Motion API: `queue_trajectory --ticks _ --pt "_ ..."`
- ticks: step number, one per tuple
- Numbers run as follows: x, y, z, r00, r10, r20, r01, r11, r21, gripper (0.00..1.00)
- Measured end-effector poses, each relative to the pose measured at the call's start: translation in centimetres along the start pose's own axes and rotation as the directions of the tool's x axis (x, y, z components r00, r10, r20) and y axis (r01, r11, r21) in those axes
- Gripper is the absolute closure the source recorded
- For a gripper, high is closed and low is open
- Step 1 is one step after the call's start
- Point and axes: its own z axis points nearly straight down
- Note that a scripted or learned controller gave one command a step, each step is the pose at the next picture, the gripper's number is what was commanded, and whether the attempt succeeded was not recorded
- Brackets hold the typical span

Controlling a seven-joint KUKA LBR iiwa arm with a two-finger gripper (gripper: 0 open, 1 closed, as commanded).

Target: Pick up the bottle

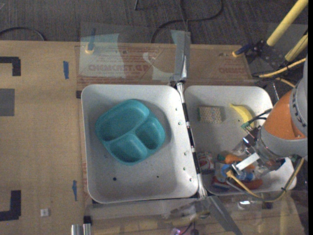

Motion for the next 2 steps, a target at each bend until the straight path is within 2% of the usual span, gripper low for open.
queue_trajectory --ticks 1,2 --pt "6.09 -0.40 0.04 0.914 0.406 0.002 -0.406 0.914 0.001 0.00" --pt "6.18 -0.60 -0.73 0.916 0.400 0.009 -0.400 0.916 0.005 1.00"
